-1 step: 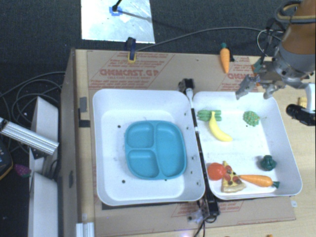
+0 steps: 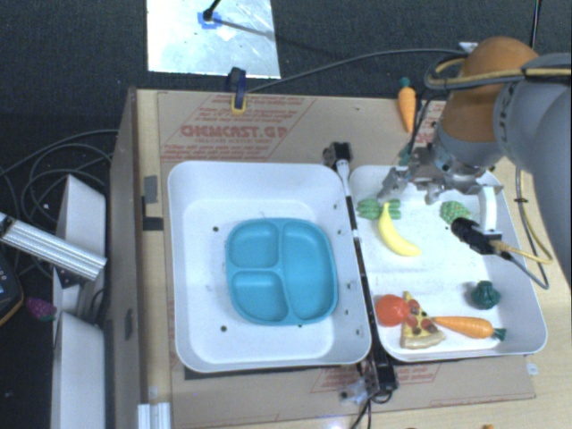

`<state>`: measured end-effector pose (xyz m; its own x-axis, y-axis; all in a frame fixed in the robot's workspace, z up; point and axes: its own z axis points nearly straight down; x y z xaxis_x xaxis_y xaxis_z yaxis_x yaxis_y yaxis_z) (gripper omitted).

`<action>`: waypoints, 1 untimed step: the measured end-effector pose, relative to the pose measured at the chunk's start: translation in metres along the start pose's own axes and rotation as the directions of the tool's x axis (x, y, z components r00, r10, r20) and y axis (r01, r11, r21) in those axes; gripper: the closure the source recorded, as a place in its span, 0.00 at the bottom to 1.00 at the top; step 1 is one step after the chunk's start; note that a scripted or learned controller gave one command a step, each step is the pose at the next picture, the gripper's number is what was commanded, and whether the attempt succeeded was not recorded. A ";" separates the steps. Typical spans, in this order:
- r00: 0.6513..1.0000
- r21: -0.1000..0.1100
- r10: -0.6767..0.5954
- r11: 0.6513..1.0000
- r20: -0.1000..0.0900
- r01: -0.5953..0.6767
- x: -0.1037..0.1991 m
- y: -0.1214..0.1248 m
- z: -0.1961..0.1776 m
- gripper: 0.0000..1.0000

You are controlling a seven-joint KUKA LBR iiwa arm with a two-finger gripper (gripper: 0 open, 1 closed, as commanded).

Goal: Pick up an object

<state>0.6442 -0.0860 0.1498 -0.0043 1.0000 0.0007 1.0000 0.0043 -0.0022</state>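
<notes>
My gripper (image 2: 414, 186) hangs over the far part of the right bin (image 2: 527, 315), open, with bare white bin floor between its fingers. Just below it lie a yellow banana (image 2: 398, 236) and a small green vegetable (image 2: 367, 208) to the banana's upper left. A light green leafy piece (image 2: 454, 211) sits to the gripper's right. Toward the near edge of this bin are a red tomato (image 2: 390, 309), a pizza slice (image 2: 420, 331), an orange carrot (image 2: 465, 327) and a dark green broccoli (image 2: 484, 294).
The left bin (image 2: 192, 239) holds a blue divided plate (image 2: 281, 271). A second carrot (image 2: 407, 107) lies on the bench beyond the right bin. A black part with a cable (image 2: 474, 234) hangs from the arm over the right bin's middle.
</notes>
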 end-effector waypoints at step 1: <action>1.000 -0.002 0.002 1.000 0.001 -0.002 0.002 0.001 0.066 0.00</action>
<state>0.6448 -0.0844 0.0836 -0.0027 1.0000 0.0000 1.0000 0.0027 -0.0007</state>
